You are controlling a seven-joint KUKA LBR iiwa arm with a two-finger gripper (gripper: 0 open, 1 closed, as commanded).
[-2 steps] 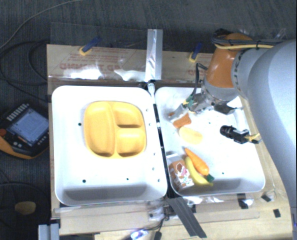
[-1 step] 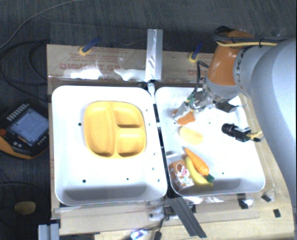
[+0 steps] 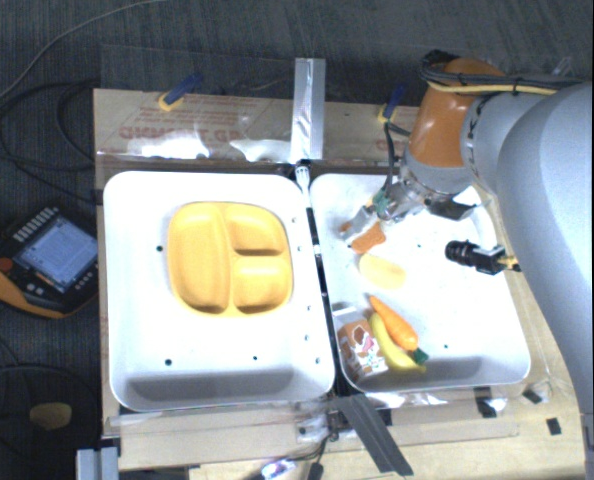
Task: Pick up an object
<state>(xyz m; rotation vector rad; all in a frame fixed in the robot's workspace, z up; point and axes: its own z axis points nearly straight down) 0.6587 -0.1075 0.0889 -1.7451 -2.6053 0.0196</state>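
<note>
Fingers point(image 3: 379, 211): low over the far left part of the right bin point(image 3: 497, 363); too small and blurred to tell how far apart they are, or whether they hold anything.
Orange piece point(image 3: 369, 237): just beside the fingers, on their nearer left, tilted, its upper end at the tips; I cannot tell if it touches them.
Pale yellow piece point(image 3: 382, 270): near the fingers, nearer to the camera, just apart from the orange piece.
Carrot point(image 3: 393, 324): farther from the fingers on the same side, lying over a banana point(image 3: 399, 358).
Brown packet point(image 3: 356, 346): touching the banana's left.
Yellow divided tray point(image 3: 229, 258): well left of the fingers, in the left bin point(image 3: 127, 368).
Counter point(image 3: 127, 118): under both bins.
</note>
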